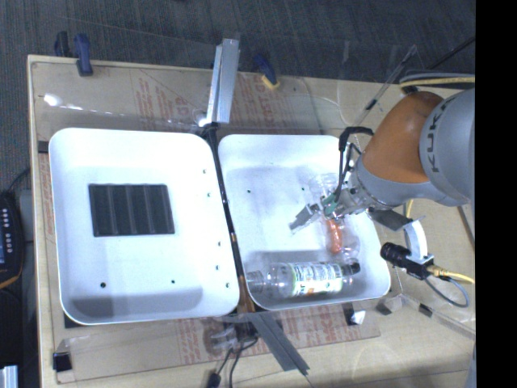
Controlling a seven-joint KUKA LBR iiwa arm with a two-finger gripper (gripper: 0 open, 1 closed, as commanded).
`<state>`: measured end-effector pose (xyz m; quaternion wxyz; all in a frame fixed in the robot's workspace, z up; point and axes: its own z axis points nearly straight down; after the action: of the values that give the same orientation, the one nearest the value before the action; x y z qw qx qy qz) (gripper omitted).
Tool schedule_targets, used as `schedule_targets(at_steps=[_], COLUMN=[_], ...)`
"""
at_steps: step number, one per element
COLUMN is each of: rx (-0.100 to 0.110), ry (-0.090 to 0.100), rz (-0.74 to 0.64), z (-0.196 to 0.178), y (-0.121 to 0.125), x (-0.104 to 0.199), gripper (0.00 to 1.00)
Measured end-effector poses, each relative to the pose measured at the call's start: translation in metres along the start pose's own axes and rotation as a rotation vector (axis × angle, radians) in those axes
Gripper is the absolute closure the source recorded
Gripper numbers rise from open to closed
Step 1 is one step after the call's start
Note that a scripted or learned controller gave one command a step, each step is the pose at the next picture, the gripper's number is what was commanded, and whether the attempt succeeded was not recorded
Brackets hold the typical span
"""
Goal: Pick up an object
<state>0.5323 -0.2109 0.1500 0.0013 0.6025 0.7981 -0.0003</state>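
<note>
From the overhead camera I see my pincer [323, 208] low in the right bin [266, 160]; whether it's spread or pinching I cannot tell. Just below it lies a small orange object [334, 234], beyond that a clear plastic bottle [303, 279] on its side.

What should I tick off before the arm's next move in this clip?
1. Tool over the right bin: ok.
2. Targets in that bin: bottle lying along the near wall, orange item under clear wrap: ok.
3. Object between the fingers: cannot tell.
4. Tool nearer the orange item than the bottle: ok.
5. Left bin holds a dark ribbed tray, apart from the arm: ok.
</note>
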Motion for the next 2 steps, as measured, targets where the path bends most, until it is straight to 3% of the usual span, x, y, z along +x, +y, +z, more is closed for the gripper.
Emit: schedule_targets(at_steps=[2], rx=[0.000], ry=[0.000], rz=[0.000], z=[0.0000], y=[0.0000], x=[0.0000], gripper=[0.00])
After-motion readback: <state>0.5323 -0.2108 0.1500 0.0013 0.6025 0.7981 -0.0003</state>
